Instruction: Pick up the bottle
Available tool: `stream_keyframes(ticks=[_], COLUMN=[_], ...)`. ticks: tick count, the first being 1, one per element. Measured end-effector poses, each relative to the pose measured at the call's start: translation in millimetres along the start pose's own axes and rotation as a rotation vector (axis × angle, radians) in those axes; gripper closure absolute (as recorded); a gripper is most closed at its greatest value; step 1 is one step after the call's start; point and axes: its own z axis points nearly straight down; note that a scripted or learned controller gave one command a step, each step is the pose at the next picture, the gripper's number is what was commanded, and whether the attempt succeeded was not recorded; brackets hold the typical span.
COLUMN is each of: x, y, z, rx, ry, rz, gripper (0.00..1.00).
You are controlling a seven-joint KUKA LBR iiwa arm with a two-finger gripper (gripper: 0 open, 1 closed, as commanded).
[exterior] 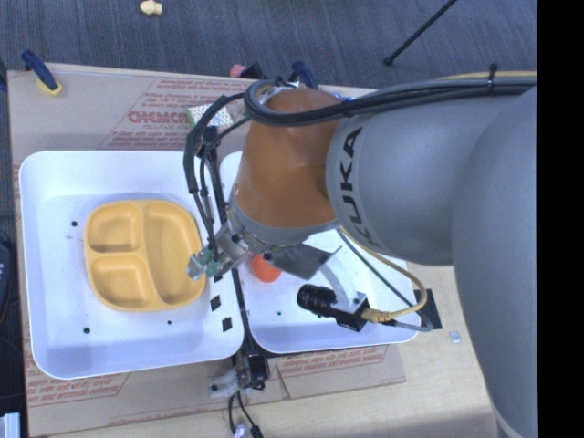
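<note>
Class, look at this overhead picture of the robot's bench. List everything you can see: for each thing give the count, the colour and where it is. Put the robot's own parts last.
bins: 2, white, side by side on the bench; most of the right one lies under the arm
divided plate: 1, yellow, three compartments, in the left bin
small orange thing: 1, orange-red, in the right bin beside the wrist; too hidden to name
cardboard sheet: 1, tan with red print, under the bins
clamp: 1, blue and yellow, at the bench's far left corner
small scrap: 1, yellow, on the dark floor beyond the bench
arm: 1, grey with an orange band, reaching in from the right
hand: 1, at the yellow plate's right edge
</note>
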Motion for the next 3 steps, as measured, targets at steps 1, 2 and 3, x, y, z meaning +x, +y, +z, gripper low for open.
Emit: stream_keyframes(ticks=[1,2,3], x=[-46,-16,-69], y=[-30,-11,-46], z=[-101,51,-71], rx=[-0.004,0.001,-0.004], ry=[-0.003,0.001,-0.004], rz=[-0.261,-0.281,-0.362], gripper=[1.0,1.0,1.0])
